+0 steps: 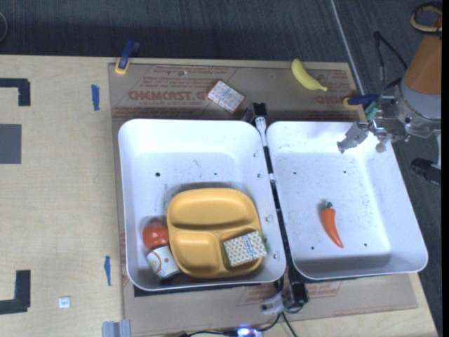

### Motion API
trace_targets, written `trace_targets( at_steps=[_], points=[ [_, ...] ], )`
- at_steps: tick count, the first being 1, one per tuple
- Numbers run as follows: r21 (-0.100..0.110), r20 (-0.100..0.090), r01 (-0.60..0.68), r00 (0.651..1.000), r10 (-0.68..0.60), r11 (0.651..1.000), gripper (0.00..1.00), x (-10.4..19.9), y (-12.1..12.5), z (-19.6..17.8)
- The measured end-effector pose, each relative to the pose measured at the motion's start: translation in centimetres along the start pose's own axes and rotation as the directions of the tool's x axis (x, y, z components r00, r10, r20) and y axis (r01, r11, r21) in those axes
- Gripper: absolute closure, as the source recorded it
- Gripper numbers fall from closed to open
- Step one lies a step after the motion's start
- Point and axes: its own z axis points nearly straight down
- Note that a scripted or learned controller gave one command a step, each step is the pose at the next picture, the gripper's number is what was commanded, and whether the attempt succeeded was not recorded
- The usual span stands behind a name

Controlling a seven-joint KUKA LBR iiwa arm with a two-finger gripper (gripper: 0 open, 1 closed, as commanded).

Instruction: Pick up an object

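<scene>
An orange carrot [331,225] with a green top lies in the right bin [393,258], toward its middle. My gripper [364,142] hangs over that bin's far right corner, well up and to the right of the carrot. Its fingers [349,141] are spread open with nothing between them. In the left bin [140,153] a yellow divided plate [207,223] carries a small patterned block [244,248]. A red ball [155,234] and a white and orange cup [163,262] sit beside the plate at the near left.
Behind the bins, a yellow banana [307,76] and a patterned card [224,95] lie on the cardboard. A blue and yellow clamp [126,56] sits at the board's far left corner. A black divider [270,181] runs between the bins.
</scene>
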Motion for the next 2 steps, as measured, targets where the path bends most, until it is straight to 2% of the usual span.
trace_targets(
  at_steps=[1, 2],
  points=[
    [-0.004, 0.001, 0.001, 1.000, -0.001, 1.000, 0.00, 8.3, -3.3, 10.8],
    [-0.003, 0.002, -0.002, 1.000, 0.002, 1.000, 0.00, 4.3, -12.9, 10.9]
  ],
)
